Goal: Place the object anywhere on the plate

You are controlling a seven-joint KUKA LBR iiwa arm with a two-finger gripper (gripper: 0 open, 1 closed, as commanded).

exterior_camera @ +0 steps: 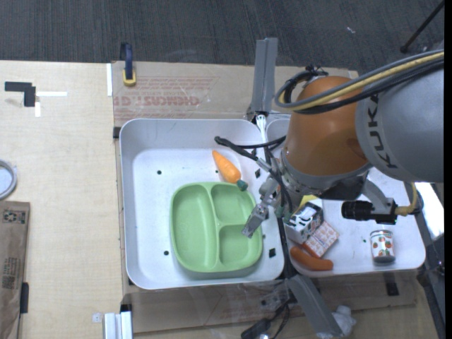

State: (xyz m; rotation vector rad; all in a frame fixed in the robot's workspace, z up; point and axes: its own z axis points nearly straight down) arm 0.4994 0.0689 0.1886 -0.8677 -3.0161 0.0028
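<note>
An orange carrot [226,166] with a green tip lies on the floor of the left bin, just behind the back rim of the green divided plate [201,224]. My gripper [260,205] hangs over the plate's right edge, a little in front and to the right of the carrot. It is open and nothing sits between its fingers. The arm's orange band [321,129] covers the wall between the two bins.
The left bin [141,189] holds the plate and the carrot. In the right bin [406,253] lie a red sausage [312,260], a small patterned box [323,239], a black-and-white item [302,219] and a small can [382,246]. Cardboard lies behind the bins.
</note>
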